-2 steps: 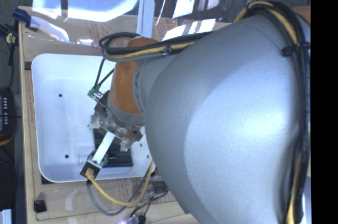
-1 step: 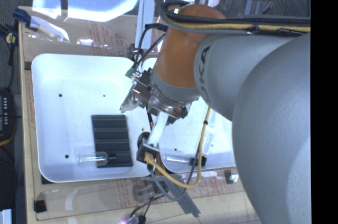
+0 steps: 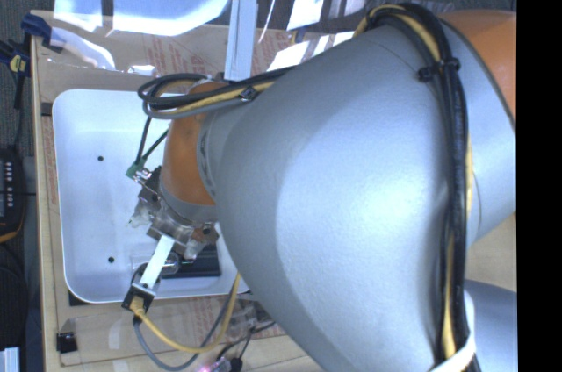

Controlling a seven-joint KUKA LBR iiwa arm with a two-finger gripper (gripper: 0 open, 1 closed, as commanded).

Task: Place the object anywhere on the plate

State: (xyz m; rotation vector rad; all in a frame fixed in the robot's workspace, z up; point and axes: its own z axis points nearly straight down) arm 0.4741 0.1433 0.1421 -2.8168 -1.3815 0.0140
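The task's object and the plate cannot be made out; the grey arm covers most of the scene. The tool sits low over the left white bin, near its lower edge, beneath the orange band; whether it is released or clenched cannot be told. A dark flat item lies just beside it, at the bin's lower rim. Black and yellow cables loop along the arm. The counter borders the bin below.
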